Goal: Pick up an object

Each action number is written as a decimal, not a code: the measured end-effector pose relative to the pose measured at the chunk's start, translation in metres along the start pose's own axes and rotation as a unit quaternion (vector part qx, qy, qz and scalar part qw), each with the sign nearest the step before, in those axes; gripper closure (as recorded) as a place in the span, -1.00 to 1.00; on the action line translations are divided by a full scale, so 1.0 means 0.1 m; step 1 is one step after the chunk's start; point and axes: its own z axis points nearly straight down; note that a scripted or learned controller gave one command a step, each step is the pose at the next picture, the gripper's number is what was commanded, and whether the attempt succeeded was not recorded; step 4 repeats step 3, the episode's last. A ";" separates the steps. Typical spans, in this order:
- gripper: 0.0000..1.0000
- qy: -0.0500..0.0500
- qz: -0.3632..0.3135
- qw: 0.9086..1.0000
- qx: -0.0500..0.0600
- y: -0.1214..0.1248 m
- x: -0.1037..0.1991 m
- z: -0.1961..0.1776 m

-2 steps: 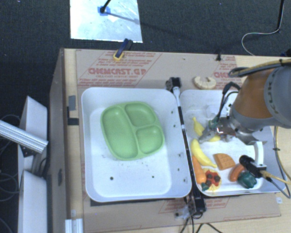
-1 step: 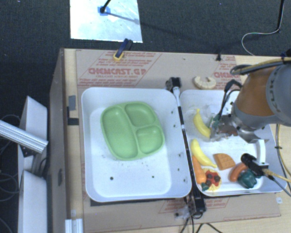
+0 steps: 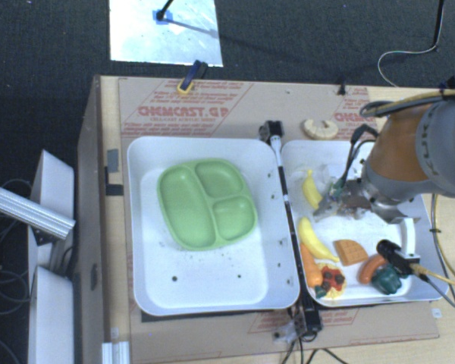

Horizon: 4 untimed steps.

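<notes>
White plastic walls ring the right bin [image 3: 318, 149], where the toy food crowds the near and left edges: two bananas [image 3: 312, 190], a carrot [image 3: 311, 265], a toast slice [image 3: 350, 251], berries [image 3: 333, 280], a green pepper [image 3: 387, 280]. Bare floor lies toward the bin's far side. The arm [image 3: 409, 158] comes over the right rim and covers much of that side. Its hand [image 3: 341, 196] hangs low beside the upper banana; whether it is open or closed cannot be made out. The left bin [image 3: 148, 226] holds a green divided tray [image 3: 207, 202].
</notes>
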 end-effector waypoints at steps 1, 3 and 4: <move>-1.00 0.003 0.006 1.000 0.027 0.82 -0.08 0.15; 1.00 0.000 -0.001 1.000 -0.002 0.67 0.51 -1.57; 1.00 0.000 -0.001 1.000 -0.002 0.67 0.51 -1.57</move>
